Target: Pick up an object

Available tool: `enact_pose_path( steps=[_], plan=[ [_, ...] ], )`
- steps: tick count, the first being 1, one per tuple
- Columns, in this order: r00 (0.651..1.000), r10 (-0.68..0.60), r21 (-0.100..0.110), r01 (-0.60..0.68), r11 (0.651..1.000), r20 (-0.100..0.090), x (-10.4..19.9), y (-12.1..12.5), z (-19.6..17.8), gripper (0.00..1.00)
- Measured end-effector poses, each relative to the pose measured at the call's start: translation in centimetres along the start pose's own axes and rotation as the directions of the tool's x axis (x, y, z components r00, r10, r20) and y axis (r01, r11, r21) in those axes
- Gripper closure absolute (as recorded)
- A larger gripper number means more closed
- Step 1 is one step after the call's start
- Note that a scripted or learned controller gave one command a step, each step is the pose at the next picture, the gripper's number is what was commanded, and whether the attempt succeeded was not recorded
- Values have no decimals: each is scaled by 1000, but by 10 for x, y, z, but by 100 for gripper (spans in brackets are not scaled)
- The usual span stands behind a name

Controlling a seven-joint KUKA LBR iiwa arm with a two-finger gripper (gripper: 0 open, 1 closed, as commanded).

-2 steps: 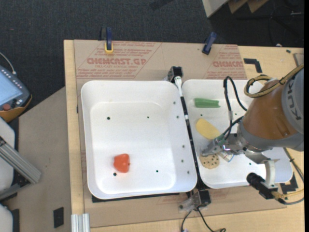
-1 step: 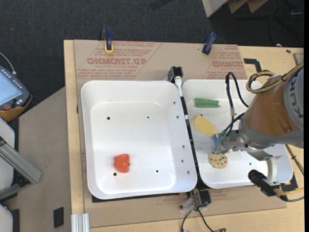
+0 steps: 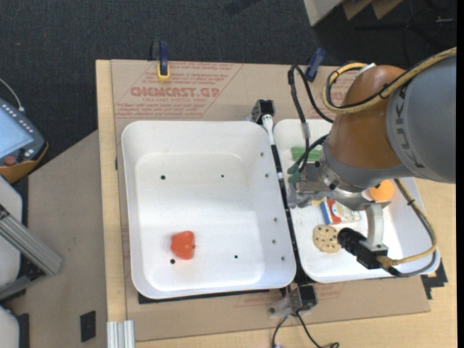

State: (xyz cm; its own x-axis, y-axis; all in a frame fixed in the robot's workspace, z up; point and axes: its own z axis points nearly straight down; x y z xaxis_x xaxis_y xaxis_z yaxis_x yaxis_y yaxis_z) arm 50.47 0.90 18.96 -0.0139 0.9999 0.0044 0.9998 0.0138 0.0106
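Note:
A red-orange lump [image 3: 183, 244] lies in the left bin [image 3: 145, 151], near its front left. In the right bin [image 3: 319, 270] I see a round speckled cookie-like disc [image 3: 326, 238], a red, white and blue packet [image 3: 335, 212], an orange ball [image 3: 382, 190] and a green piece [image 3: 298, 153]. My gripper [image 3: 303, 188] hangs low over the right bin's left side, close to the divider, just left of the packet. The wrist hides its tips.
The arm's orange band and grey body [image 3: 377, 133] cover much of the right bin. A black cable connector [image 3: 359, 249] trails over the bin's front. Clamps sit at the cardboard's back edge [image 3: 162, 60].

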Motion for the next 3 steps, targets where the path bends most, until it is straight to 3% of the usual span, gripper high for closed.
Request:
enact_pose_path(
  steps=[1,2,3],
  plan=[
    [1000,11,-2,-11,1000,4,-2,2,-93,100],
    [1000,12,1,-12,1000,6,-2,53,-141,100],
    [1000,17,17,-17,1000,4,-15,-11,-128,100]
  ],
)
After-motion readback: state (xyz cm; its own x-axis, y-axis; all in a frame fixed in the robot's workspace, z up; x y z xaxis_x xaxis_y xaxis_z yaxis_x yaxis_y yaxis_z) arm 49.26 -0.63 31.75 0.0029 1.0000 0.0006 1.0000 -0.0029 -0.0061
